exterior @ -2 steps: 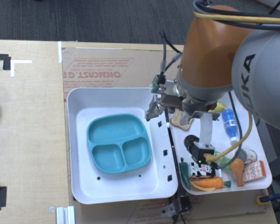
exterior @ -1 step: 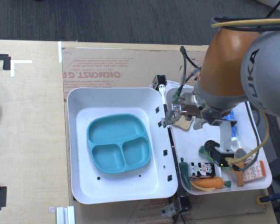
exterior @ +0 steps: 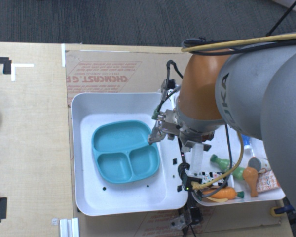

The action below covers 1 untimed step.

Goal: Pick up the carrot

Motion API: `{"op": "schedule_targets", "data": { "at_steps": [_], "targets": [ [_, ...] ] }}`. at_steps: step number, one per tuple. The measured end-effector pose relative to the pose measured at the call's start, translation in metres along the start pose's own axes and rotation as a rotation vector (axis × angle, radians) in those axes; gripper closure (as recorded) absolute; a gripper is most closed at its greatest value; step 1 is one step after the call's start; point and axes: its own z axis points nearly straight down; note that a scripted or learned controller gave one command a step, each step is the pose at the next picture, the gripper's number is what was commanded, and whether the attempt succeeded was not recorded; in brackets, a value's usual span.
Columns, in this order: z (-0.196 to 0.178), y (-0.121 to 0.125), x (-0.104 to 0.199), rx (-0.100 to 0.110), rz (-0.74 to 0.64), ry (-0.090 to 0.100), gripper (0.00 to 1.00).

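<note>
The carrot (exterior: 223, 193) is spotted lying flat in the right bin (exterior: 259, 199), down at its near edge and close to the wall shared with the left bin (exterior: 78, 132). Its orange body is laid left to right, with a green tip at the right end, and it is untouched by the claw.

Just above it a green bottle-shaped piece (exterior: 220, 161) is seen. To the right, an orange-and-green piece (exterior: 250, 175), a printed packet (exterior: 267, 181) and a blue item (exterior: 245, 143) are crowded together, partly hidden by the arm (exterior: 246, 98).

The claw (exterior: 154, 134) is held well apart from the carrot, over in the left bin, right at the upper right edge of a blue tray (exterior: 126, 152). Whether the claw is spread or pressed together cannot be told from this angle.

The tray is divided into three compartments, one wide at the top and two smaller below, and it is placed mid-bin, slightly turned. A few small black specks (exterior: 104, 187) are scattered on the white floor around it.

Both bins are set on a sheet of cardboard (exterior: 113, 75) with red print, which is laid on the pale wooden surface (exterior: 29, 132).
</note>
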Motion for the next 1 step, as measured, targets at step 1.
{"op": "schedule_targets", "data": {
  "at_steps": [1],
  "targets": [
    [-0.0093, 0.0145, -0.0502, -0.003, 0.270, 0.002, 0.00]
  ]
}}
